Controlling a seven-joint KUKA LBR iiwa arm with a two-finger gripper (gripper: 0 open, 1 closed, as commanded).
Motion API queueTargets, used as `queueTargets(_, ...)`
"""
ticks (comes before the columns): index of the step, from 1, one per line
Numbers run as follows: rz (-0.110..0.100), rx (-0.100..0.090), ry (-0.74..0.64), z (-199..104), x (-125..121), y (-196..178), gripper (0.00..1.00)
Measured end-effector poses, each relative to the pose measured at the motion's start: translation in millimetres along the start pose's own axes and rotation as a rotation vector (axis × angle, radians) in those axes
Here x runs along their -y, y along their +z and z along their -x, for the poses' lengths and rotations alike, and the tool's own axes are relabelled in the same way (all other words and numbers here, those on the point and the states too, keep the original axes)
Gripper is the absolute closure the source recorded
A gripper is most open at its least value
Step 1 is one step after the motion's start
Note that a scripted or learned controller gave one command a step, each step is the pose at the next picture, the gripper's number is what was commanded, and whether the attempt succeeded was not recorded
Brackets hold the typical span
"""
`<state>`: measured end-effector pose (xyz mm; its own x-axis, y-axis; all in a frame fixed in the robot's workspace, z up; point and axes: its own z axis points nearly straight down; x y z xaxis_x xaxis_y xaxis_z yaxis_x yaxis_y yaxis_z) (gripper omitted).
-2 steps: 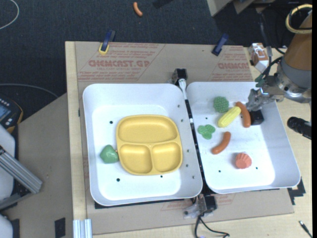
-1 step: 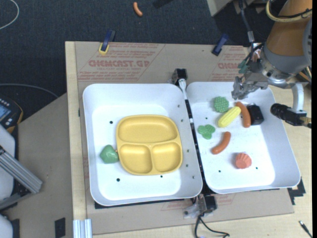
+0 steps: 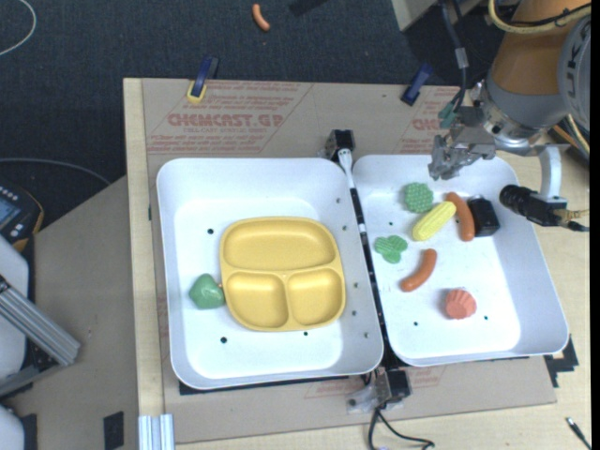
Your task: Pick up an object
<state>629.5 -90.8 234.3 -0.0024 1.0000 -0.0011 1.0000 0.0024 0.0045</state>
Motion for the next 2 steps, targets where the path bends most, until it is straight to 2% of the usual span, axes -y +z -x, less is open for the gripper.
queueTargets(1, -0.007, -0.001, 0.001, -10, -2, 13, 1.0)
queueTargets(2, -0.002, 0.0, 0.003, 2, 4, -1, 1.0)
